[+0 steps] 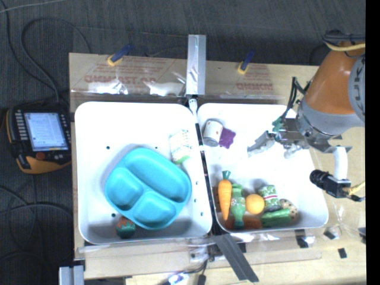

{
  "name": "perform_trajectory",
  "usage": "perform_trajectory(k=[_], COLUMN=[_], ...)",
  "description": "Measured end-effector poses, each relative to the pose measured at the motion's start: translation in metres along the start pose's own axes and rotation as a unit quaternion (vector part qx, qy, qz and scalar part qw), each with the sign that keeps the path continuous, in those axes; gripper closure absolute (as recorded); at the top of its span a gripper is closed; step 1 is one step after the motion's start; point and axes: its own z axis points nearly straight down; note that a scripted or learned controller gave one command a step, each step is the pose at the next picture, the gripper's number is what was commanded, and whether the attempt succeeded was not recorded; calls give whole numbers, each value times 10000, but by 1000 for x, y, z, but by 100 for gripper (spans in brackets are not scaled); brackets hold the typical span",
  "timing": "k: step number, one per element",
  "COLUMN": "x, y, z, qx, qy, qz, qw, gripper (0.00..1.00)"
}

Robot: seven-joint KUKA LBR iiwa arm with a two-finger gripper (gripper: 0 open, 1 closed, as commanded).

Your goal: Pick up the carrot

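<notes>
The carrot (225,196) lies orange with a green top at the front left of the right bin (261,129), against the bin's left wall. It rests beside a green item (238,205) and a round orange fruit (255,203). My gripper (272,145) hovers over the right bin's right half, above and to the right of the carrot and well apart from it. Its two grey fingers (259,143) are spread and hold nothing.
A blue divided plate (148,186) fills much of the left bin (95,129), with a small bottle (180,146) at its far edge and a small toy (124,226) at its front. A purple-and-white can (216,132) lies at the right bin's back left. More toy food (278,211) crowds its front edge.
</notes>
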Motion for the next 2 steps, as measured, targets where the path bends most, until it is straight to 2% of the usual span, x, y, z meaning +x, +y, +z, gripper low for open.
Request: perform_trajectory(k=[1,2], x=[14,14], y=[-50,-50], z=[43,42], qx=[21,18], qy=[9,10], qz=[369,370], qw=[9993,9993], gripper=[0,0])
